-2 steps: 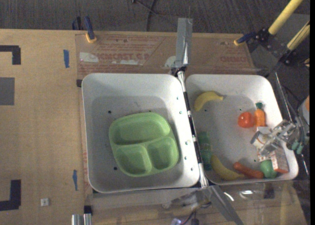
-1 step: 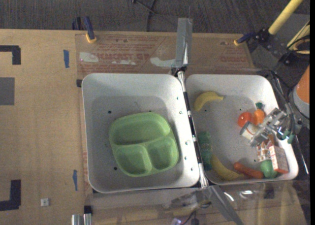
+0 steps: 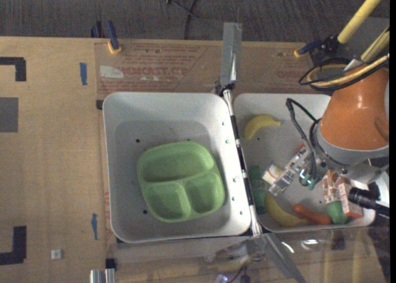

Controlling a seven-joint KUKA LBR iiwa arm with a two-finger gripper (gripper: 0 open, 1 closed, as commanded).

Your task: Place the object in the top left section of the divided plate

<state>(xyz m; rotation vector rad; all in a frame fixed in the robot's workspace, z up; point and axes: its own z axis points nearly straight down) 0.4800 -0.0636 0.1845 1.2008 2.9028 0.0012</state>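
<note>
A green divided plate (image 3: 180, 180) lies in the left bin (image 3: 117, 152), with one wide section at the back and two smaller ones at the front. Nothing lies on the plate. My gripper (image 3: 286, 176) hangs low over the middle of the right bin (image 3: 281, 105), below the arm's orange band (image 3: 356, 117). Directly around it lie a yellow banana (image 3: 281, 212), a dark green item (image 3: 256, 184) and an orange carrot (image 3: 312, 215). Nothing can be seen held in it.
A second banana (image 3: 261, 125) lies at the back of the right bin. A red and white carton (image 3: 334, 189) and a green item (image 3: 337, 212) sit at the front right. Cables (image 3: 309, 68) hang by the arm. The bins' shared wall (image 3: 238, 164) separates gripper and plate.
</note>
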